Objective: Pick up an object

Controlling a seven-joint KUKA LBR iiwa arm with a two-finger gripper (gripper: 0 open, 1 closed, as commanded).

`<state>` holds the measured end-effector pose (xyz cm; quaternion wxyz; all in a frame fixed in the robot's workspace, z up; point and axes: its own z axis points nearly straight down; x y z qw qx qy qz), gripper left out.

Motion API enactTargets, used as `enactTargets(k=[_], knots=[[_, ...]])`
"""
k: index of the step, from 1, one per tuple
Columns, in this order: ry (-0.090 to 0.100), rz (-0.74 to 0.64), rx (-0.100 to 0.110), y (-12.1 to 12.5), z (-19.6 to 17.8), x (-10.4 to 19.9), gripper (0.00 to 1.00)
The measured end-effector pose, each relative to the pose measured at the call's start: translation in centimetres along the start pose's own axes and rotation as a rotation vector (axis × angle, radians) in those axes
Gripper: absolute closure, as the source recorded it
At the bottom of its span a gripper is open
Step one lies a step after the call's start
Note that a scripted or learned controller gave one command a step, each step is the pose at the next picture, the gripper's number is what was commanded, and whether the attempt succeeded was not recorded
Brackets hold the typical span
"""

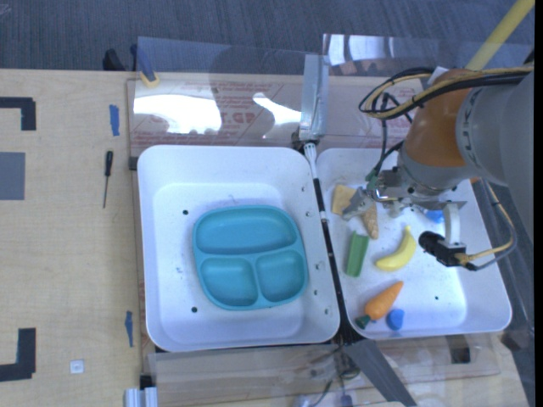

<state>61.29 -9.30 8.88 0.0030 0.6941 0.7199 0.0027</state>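
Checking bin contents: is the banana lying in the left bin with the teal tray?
No, the banana lies in the right bin, beside the green piece.

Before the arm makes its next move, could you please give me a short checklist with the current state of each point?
1. Tool over the right bin: ok.
2. Something held in the tool: cannot tell.
3. Target close by: ok, the yellow wedge and tan piece lie beside it.
4. Banana, green stick and carrot lie apart: ok.
5. Cable free of the toys: cannot tell.
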Motion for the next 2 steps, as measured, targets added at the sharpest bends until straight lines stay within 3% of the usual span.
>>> enactTargets(k=[1, 2], knots=[[-0.001, 0.003, -0.004, 0.1, -1.1, -0.1, 1.00], [0.002, 0.022, -0.002, 3.1, -10.1, 6.6, 1.00]])
